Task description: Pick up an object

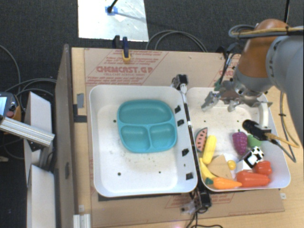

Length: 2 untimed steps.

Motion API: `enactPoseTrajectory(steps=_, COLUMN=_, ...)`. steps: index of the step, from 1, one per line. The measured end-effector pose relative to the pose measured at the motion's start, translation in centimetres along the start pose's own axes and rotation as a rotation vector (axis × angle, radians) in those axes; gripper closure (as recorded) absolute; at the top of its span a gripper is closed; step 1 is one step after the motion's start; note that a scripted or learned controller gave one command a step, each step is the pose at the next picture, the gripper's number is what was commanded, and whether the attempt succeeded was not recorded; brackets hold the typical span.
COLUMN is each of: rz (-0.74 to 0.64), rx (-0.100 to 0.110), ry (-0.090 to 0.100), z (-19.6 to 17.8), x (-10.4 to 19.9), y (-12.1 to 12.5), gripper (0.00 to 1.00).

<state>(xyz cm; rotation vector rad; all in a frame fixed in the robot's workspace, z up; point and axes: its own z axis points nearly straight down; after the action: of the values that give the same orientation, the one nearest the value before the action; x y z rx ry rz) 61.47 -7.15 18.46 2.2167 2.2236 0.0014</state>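
Hand (220, 103) poised over the far end of the right bin (223, 123), fingers apart with nothing between them. Toy foods lie along that bin's near side: watermelon slice (201, 139), grapes (240, 142), carrot (227, 183). Left bin (102, 175) on the desk (133, 65) holds a blue tray (146, 126).

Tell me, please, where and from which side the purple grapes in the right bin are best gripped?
Across the middle of the purple grapes, probably, coming straight down with the gripper closing over the short width. The bunch lies longer than wide, with bare floor on its view-left; a green piece sits close on the other side, so room there is tight.
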Motion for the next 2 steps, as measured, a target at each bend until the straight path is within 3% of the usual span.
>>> enactPoseTrajectory(steps=1, rz=0.007, rx=0.006, ry=0.001, z=10.4, x=-4.6, y=-5.7, gripper=0.00)
enactPoseTrajectory(steps=2, rz=0.007, rx=0.000, ry=-0.002, z=10.0, x=-10.0, y=-7.8, gripper=0.00)
